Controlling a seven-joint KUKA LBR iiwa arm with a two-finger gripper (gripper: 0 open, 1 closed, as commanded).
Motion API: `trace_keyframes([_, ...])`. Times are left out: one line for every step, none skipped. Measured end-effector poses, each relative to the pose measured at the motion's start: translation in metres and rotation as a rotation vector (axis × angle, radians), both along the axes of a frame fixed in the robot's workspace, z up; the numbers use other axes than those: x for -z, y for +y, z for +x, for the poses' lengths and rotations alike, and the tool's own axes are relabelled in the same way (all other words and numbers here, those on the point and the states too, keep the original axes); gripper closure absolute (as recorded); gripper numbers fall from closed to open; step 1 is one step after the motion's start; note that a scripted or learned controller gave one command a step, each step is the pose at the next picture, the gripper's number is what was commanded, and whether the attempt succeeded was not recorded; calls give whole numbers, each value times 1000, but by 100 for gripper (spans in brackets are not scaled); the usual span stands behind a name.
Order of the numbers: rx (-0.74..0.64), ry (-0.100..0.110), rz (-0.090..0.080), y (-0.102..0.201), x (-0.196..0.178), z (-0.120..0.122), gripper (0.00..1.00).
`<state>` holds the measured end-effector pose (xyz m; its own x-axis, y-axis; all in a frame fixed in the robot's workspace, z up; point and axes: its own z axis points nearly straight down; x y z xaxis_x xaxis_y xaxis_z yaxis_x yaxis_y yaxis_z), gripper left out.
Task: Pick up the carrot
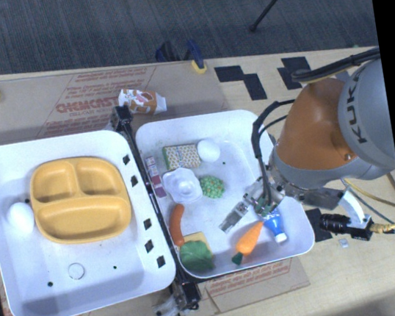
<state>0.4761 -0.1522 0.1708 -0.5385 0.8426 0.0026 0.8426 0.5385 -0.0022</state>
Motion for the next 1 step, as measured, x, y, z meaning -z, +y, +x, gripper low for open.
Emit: trace_keyframes([178, -3, -1, 18, 78, 1, 0])
